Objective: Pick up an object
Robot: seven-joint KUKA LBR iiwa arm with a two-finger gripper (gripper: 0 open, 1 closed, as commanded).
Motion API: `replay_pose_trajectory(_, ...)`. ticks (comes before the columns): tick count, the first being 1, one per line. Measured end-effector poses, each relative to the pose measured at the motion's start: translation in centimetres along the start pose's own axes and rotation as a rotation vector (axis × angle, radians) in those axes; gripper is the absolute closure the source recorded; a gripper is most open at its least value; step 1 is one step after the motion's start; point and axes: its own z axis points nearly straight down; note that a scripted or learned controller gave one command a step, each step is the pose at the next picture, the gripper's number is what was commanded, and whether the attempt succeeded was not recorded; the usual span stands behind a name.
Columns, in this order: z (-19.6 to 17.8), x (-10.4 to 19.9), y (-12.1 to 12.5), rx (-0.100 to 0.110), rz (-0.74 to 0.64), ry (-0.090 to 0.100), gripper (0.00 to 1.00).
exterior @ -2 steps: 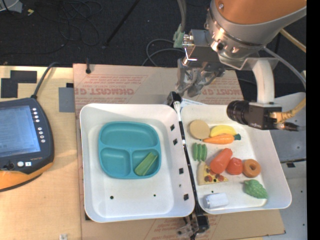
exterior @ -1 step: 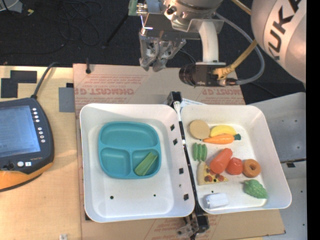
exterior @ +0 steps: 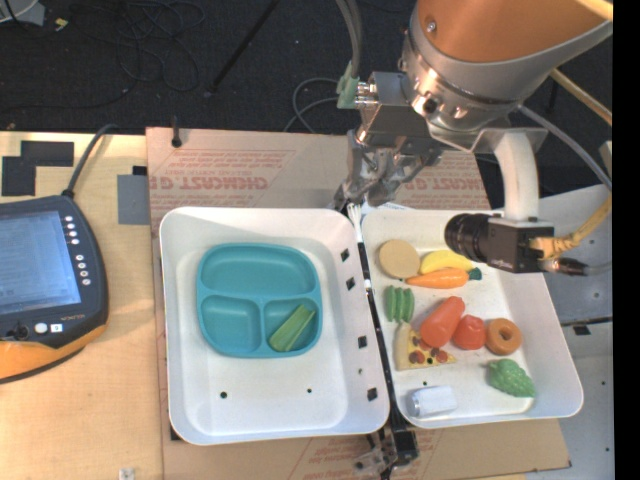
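A dark tablet with an orange edge (exterior: 45,278) lies on the table, far left of the left shallow white bin (exterior: 200,408). In that bin sits a teal plastic divided tray (exterior: 235,283), and a green slab-shaped toy (exterior: 293,327) rests in its lower right compartment. Just right of the seam between the bins lies the right shallow white bin (exterior: 560,393). Inside it, nearest the seam, I see a tan round cookie (exterior: 398,259), small green toy peppers (exterior: 400,303), a pizza slice toy (exterior: 418,351) and a white cylinder (exterior: 432,400). Further right are a yellow banana (exterior: 445,262), an orange carrot (exterior: 438,280), a red pepper (exterior: 441,322), a red tomato (exterior: 469,332), a brown doughnut (exterior: 503,336) and a green leafy toy (exterior: 511,378). My claw (exterior: 375,190) hangs above the seam's far end, over no object; whether it is released or clenched I cannot tell.
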Motion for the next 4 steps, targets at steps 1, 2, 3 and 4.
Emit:
replay_pose_trajectory(1,0.3,5.4,3.1,0.001,-0.008,0.0,1.0)
replay_pose_trajectory(2,-0.7,5.2,3.1,0.004,-0.006,-0.003,1.0)
replay_pose_trajectory(3,0.4,8.2,8.4,0.002,-0.008,-0.002,1.0)
replay_pose_trajectory(4,0.0,4.9,0.7,0.002,-0.006,0.0,1.0)
